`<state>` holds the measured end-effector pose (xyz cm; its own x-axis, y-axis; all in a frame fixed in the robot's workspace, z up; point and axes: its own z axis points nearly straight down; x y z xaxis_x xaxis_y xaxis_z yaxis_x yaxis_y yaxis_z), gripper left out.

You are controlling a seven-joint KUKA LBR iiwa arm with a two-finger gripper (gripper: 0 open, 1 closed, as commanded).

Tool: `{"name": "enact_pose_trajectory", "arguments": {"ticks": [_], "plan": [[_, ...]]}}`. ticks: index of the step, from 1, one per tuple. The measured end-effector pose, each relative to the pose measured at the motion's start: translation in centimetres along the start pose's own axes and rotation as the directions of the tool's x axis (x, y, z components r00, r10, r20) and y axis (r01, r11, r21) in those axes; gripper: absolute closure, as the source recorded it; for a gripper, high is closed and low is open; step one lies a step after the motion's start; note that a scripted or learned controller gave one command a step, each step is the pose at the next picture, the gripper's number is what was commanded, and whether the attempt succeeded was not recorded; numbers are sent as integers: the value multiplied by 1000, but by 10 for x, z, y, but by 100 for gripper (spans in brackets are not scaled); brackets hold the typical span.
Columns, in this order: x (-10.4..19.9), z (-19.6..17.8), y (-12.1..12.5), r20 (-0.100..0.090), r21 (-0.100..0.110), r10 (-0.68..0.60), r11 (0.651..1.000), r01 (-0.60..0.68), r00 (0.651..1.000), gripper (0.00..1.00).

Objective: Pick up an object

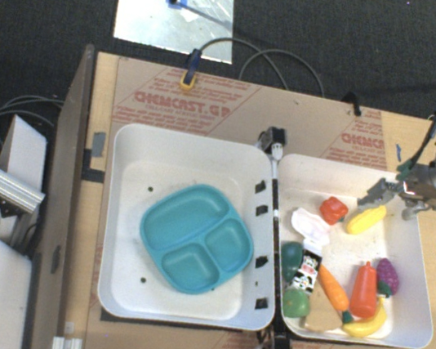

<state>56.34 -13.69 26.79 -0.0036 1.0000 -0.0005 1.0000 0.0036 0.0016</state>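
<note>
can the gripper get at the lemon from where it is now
Probably yes. The gripper hangs just above and right of the lemon, which lies at the pile's upper edge with only the tomato beside it and nothing on top.

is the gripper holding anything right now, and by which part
Cannot be told: the gripper hangs over the right white bin, beside the yellow plastic lemon, with nothing visibly between its fingers.

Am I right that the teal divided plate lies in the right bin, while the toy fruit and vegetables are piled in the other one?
Not quite: the camera view shows the teal divided plate in the left bin. The toy fruit and vegetables are piled in the other, right bin.
</note>
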Motion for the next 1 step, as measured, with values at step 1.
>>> {"name": "enact_pose_trajectory", "arguments": {"ticks": [1], "plan": [[-1, 99, 64, 1, -3, -4, 1000, 4, 1000, 0]]}}
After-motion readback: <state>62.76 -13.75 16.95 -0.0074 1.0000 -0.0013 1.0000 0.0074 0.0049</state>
